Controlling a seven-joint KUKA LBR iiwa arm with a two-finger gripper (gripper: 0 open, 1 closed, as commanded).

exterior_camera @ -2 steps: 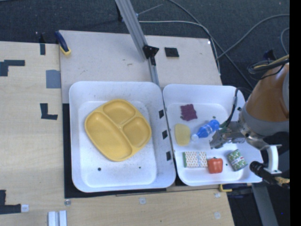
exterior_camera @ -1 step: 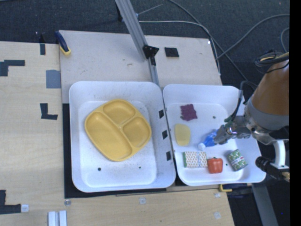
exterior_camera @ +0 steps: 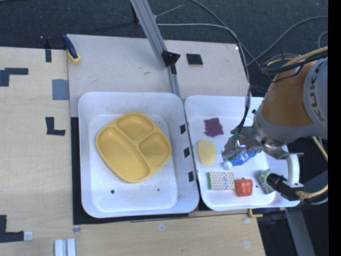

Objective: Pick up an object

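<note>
My gripper [exterior_camera: 238,149] hangs low over the middle of the right bin [exterior_camera: 229,106], under the grey wrist and orange band. A clear bottle with a blue label [exterior_camera: 242,159] lies right beneath it, touching or nearly touching the fingers. To its left lies a pale yellow oval piece [exterior_camera: 206,152]. A dark purple patch [exterior_camera: 213,127] sits further back. Near the front are a speckled green-and-white block [exterior_camera: 221,181] and a small red item [exterior_camera: 243,188]. A small green-and-dark object [exterior_camera: 266,180] lies at the front right.
The left bin [exterior_camera: 90,143] holds a yellow divided plate [exterior_camera: 133,146]. A slanted metal pole [exterior_camera: 152,28] runs down to the divider between the bins. Cables trail over the dark floor at the back right.
</note>
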